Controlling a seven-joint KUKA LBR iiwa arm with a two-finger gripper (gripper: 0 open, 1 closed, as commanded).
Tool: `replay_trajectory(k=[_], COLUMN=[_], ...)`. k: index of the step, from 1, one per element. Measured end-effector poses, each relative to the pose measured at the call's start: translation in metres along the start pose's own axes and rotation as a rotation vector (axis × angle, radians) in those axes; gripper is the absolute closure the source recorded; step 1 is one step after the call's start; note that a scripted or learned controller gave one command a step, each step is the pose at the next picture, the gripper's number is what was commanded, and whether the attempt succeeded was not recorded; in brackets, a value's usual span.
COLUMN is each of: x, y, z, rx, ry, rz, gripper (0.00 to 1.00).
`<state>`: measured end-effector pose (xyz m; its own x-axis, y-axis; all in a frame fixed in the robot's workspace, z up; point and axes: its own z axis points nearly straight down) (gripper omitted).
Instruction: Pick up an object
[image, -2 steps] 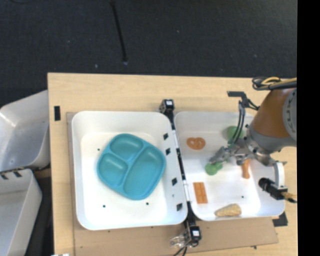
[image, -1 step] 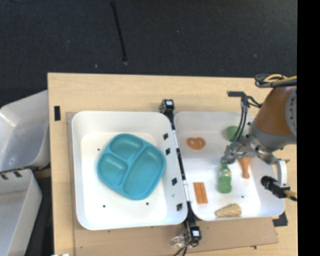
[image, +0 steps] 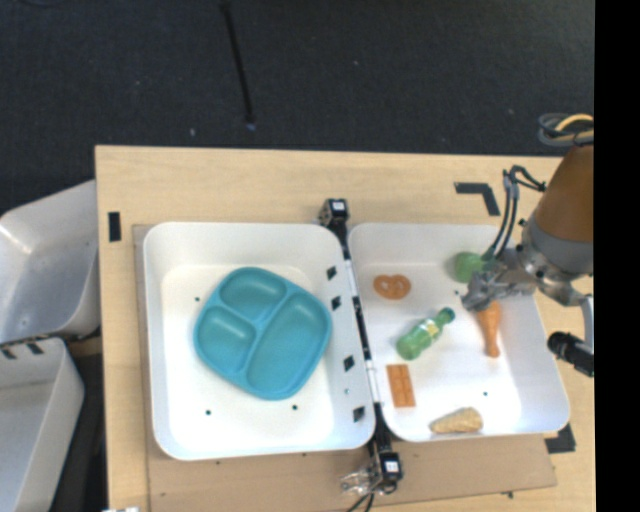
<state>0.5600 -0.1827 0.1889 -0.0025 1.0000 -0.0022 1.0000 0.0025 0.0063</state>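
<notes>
The right bin (image: 530, 400) holds several small items. A brown ring-shaped pastry (image: 392, 287) lies at its back left. A green bottle (image: 424, 335) lies tilted in the middle. An orange flat block (image: 400, 385) sits near the left wall, and a tan bread wedge (image: 456, 422) at the front. An orange carrot (image: 490, 331) lies upright in the picture at the right. A green round item (image: 466, 265) rests at the back. My gripper (image: 483, 291) hangs low between the green round item and the top of the carrot, with nothing visibly held.
The left bin (image: 170, 400) carries a blue divided plate (image: 262, 332). A black divider with clips (image: 352, 330) runs between the bins. The arm's orange band (image: 568, 200) and cables sit over the right bin's far right corner.
</notes>
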Motion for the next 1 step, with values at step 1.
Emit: replay_trajectory(k=[1], x=[-0.0012], y=[0.0011], z=[-0.0144], rx=[0.003], ry=[0.001], rz=[-0.001], gripper=[1.00])
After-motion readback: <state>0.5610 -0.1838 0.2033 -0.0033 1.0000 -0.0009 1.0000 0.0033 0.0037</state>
